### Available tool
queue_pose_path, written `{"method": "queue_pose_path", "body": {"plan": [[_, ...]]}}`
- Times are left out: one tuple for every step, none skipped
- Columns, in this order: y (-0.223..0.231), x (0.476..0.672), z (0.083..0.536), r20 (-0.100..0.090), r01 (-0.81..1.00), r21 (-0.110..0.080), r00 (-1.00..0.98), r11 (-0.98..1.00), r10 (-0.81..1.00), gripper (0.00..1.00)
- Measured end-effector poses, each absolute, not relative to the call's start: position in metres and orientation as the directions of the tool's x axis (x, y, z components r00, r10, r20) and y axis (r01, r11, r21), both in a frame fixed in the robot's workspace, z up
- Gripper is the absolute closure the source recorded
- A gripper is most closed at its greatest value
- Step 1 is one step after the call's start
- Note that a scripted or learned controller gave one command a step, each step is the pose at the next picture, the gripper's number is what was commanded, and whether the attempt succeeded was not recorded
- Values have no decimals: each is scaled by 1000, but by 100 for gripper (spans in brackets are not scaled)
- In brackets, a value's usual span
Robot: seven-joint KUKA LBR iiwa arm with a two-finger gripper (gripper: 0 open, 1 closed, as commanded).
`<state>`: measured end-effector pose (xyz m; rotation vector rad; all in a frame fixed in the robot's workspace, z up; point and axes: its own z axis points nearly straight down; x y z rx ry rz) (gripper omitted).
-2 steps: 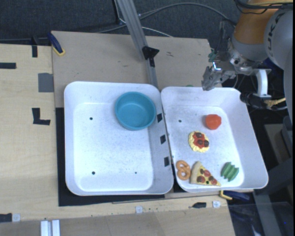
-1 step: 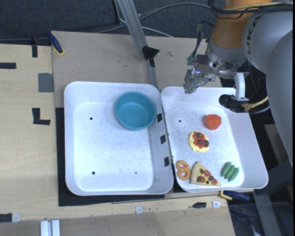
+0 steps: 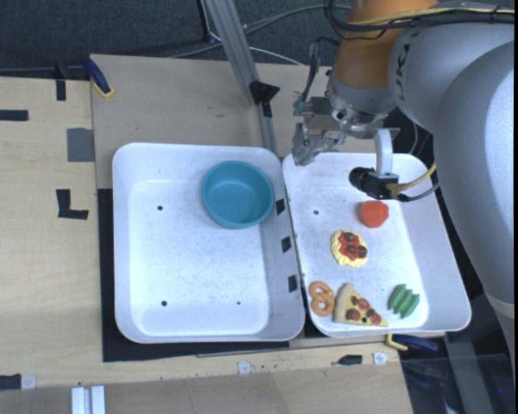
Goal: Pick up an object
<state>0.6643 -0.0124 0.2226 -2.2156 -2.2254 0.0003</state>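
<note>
you have two shallow white plastic bins with rounded corners, set side by side and touching along their inner rims. the left bin [image 3: 155, 257] holds one thing, a smooth round blue bowl [image 3: 237, 194], tucked into its far right corner with broad bare floor to the left and near side. the right bin [image 3: 440, 266] holds five small toys: one red tomato [image 3: 374, 214], one round mini pizza [image 3: 349, 247], one pretzel [image 3: 320, 297], one pizza slice [image 3: 356, 307] and one ribbed green pepper [image 3: 403, 300]. the last three crowd the near rim; the far left part of the floor is free. the gripper [image 3: 305, 151] hangs over the right bin's far left corner, by the rim, apart from every toy. whether it is apart or together, you cannot tell here.
</note>
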Motion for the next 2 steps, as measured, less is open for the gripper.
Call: {"method": "queue_pose_path", "body": {"plan": [[33, 658, 230, 1, 1000, 0, -4, 4, 1000, 100], [82, 650, 222, 1, 1000, -1, -4, 4, 1000, 100]]}}
